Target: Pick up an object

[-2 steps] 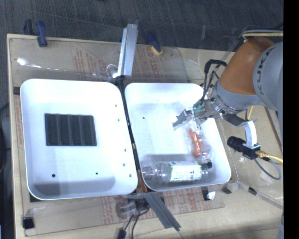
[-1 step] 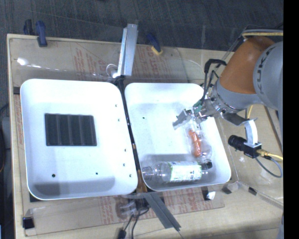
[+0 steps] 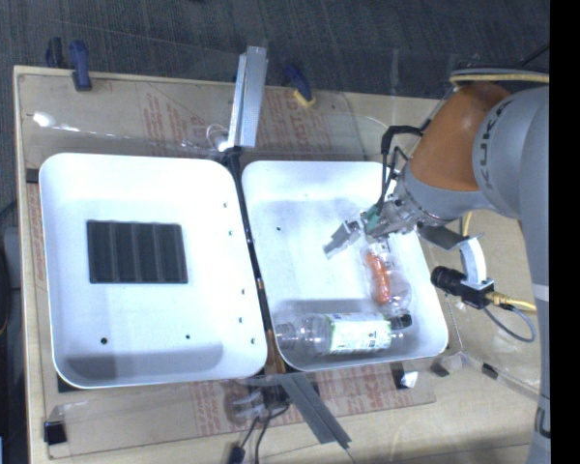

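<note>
Orange bottle (image 3: 381, 275) just below end effector (image 3: 350, 235)

You had bright, even overhead light: both white bins (image 3: 135, 187) glared nearly featureless, with a soft grey shadow along the left bin's near wall. The floor (image 3: 367, 17) stayed dim, and the whole frame looked soft and slightly grainy.

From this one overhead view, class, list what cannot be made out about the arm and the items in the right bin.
- Tool: too small and blurred to tell how its fingers are set.
- Orange item: blurred, and its wrapper is clear; identity unknown.
- Bottle label: too small to read.
- Arm: its base is cut off by the right edge.
</note>
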You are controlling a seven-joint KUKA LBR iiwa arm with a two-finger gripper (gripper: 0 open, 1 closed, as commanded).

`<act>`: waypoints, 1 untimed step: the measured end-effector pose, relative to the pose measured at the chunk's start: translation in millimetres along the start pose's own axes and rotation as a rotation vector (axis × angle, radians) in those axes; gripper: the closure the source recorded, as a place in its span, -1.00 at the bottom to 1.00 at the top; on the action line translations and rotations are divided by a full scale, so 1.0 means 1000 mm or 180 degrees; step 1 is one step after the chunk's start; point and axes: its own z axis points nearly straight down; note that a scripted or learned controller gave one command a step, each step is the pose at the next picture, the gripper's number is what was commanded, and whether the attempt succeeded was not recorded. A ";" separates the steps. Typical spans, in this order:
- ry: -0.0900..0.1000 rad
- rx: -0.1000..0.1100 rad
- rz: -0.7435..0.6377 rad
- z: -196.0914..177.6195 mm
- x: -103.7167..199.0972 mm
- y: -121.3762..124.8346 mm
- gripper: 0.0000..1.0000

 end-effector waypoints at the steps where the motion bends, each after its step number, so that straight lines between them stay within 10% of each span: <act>1: -0.0011 -0.0012 -0.0145 -0.029 0.003 -0.014 -1.00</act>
